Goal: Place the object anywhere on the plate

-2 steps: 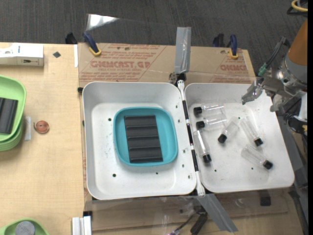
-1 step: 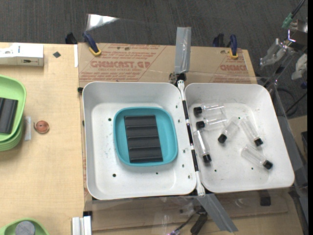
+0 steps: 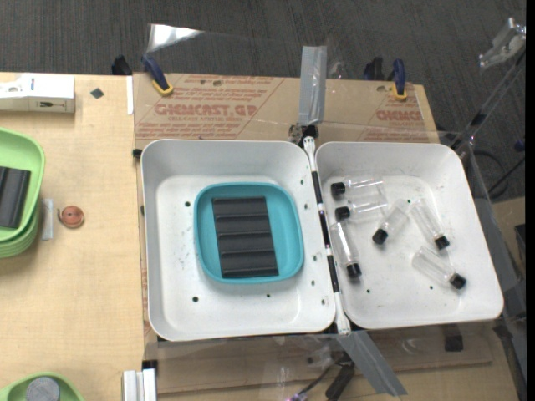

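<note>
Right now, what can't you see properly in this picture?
- Clear tubes, camera view: see-through against the white right bin, so their exact count is unsure.
- Green tray: cut off by the left edge.
- Dark block on the teal plate: too far away to identify.

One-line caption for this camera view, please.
Teal plate holding a black ridged insert sits in the left bin; clear black-capped vials lie scattered in the right bin.

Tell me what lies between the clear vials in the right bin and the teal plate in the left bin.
The vials must cross the raised rims where the two bins meet. On the teal plate, a black ridged block covers the middle.
</note>
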`<move>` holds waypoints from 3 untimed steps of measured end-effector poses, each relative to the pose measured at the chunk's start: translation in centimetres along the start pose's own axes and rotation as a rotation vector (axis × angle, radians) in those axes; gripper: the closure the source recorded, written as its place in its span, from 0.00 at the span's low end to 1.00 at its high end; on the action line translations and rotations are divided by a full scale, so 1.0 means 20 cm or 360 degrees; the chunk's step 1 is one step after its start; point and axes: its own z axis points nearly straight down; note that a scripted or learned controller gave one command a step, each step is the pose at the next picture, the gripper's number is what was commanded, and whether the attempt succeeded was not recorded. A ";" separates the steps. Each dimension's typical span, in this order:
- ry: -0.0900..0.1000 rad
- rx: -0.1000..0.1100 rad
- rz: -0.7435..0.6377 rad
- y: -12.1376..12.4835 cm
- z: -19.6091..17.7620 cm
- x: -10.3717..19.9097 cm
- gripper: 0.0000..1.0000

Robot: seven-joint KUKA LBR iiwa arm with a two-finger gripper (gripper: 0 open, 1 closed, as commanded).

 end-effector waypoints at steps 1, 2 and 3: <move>0.0001 0.0000 0.0111 -0.07 0.91 -0.05 0.00; 0.0001 -0.0001 0.0182 0.01 0.24 -0.02 0.00; 0.0000 0.0000 0.0182 0.01 0.24 -0.02 0.00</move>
